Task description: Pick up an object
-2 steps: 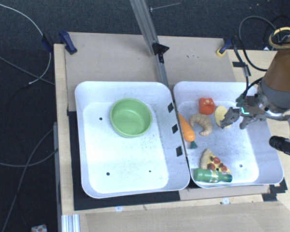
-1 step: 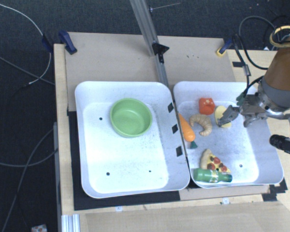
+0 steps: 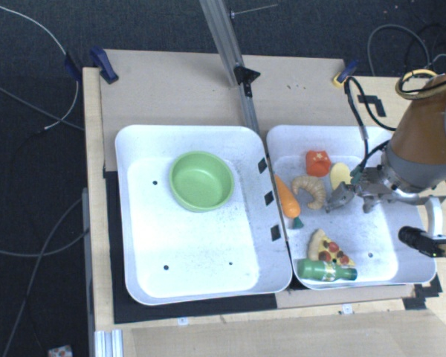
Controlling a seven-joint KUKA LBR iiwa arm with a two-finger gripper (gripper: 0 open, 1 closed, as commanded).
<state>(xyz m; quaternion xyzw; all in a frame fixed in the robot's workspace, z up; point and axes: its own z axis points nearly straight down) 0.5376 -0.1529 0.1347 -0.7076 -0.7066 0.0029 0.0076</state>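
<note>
Down in right bin [image 3: 379,233], gripper [image 3: 340,197] beside croissant [image 3: 310,190], grip state unclear, carrot [image 3: 286,196] lying lengthwise, tip up-left

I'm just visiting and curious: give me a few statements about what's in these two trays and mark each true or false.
1. The green bowl sits in the left bin. True.
2. The carrot lies inside the green bowl. False: it lies in the right bin, by its left wall.
3. The claw is over the right bin. True.
4. The green bottle stands at the right bin's far edge. False: it lies at the near edge, by the pizza slice.
</note>
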